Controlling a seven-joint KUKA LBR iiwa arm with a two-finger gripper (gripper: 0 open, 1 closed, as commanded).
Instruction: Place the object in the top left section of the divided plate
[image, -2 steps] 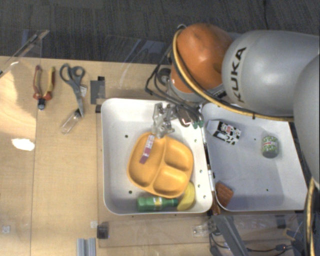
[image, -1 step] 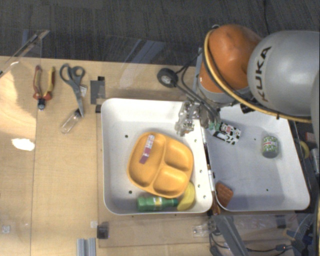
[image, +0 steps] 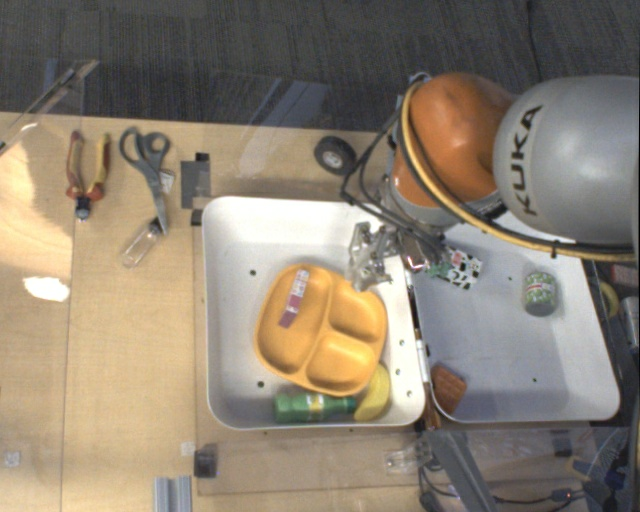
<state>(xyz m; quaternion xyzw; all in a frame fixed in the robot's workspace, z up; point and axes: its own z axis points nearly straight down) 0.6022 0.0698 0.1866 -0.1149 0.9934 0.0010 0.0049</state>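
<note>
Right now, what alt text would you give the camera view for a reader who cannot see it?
A yellow divided plate lies in the left bin, a small bar in its top left section. The arm's claw hangs just beyond the plate's upper right rim. A green bottle lies below the plate.

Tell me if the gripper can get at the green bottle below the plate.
Probably, with difficulty. The green bottle lies wedged between the yellow plate and the left bin's front wall, leaving the gripper little finger room.

A pale wooden bench (image: 100, 340) stands against dark grey carpet (image: 250, 40), with bright glare at its left edge
</note>
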